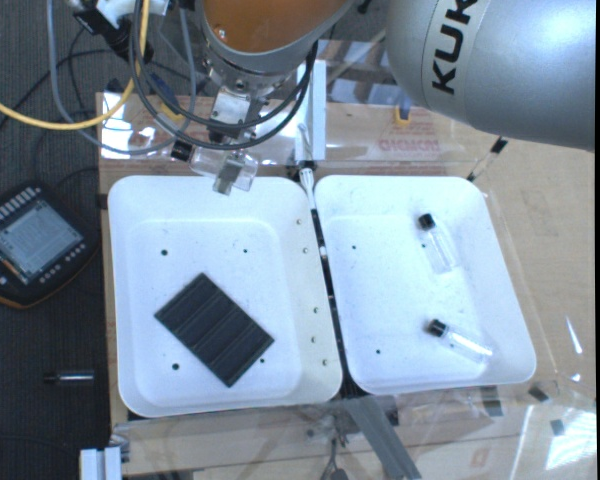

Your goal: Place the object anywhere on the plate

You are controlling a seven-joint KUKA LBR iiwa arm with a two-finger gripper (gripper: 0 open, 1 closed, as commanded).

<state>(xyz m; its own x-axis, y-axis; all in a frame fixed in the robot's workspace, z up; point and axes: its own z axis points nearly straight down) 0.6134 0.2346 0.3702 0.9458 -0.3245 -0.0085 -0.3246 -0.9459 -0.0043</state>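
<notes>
- The gripper (225, 173) hangs over the far edge of the left bin (130, 268), below the arm's orange band
- Whether it is open or shut I cannot tell: a clear, glassy shape with a grey end sits at its tip, and it may be part of the tool or something carried
- The plate (215, 328), a dark ribbed rectangle lying at a slant, rests on the floor of the left bin, toward the near side and well apart from the gripper
- 2 small clear vials with black caps lie in the right bin (500, 268): the far vial (435, 240) and the near vial (458, 340), apart from each other and both far from the plate
- My reading: the step in hand is either carrying to the plate or not yet picking, and the view does not settle which
- If something is carried, the next move calls for travelling toward the near side until over the plate, then lowering and releasing; if not, it calls for crossing to the right bin and lining up along 1 vial
</notes>
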